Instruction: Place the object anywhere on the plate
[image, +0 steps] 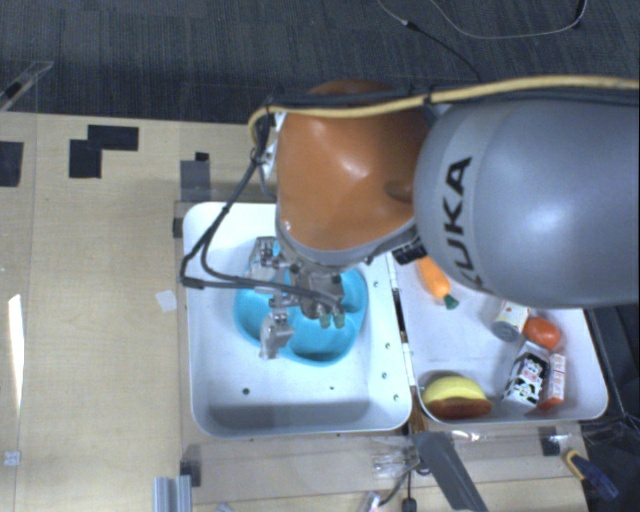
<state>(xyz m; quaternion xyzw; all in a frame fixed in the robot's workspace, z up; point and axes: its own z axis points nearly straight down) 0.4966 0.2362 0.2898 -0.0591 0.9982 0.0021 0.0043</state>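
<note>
The arm (480, 190) reaches in from the right and hangs over the left bin (210, 395), its orange band covering the bin's far half. The gripper (300, 322) sits low over the blue plate (325, 347), which lies in the middle of that bin. The wrist and a looping black cable (215, 235) crowd the spot, so I cannot tell whether the gripper is released or clenched, nor whether it carries anything.

The object to be placed cannot be picked out with certainty. The loose things I can see all lie in the right bin (592, 400):
- an orange carrot-shaped toy (436, 281) at the far left of the bin, just beside the arm
- a yellow and red fruit (456, 396) in the near left corner
- a red-capped bottle (541, 331) at the right
- a small printed carton (531, 379), also at the right

By my judgement the step in hand is the placing itself, since the gripper is already over the plate. If it does carry something, lower it straight down over the plate's middle rather than its rim, so the item cannot roll onto the bin floor. Let go only when the item is close to the surface, then lift straight up without dragging. If it carries nothing, the sound course is to go back to the right bin for a fresh grasp. The carrot toy lies apart from the other things and looks the easiest to take.
</note>
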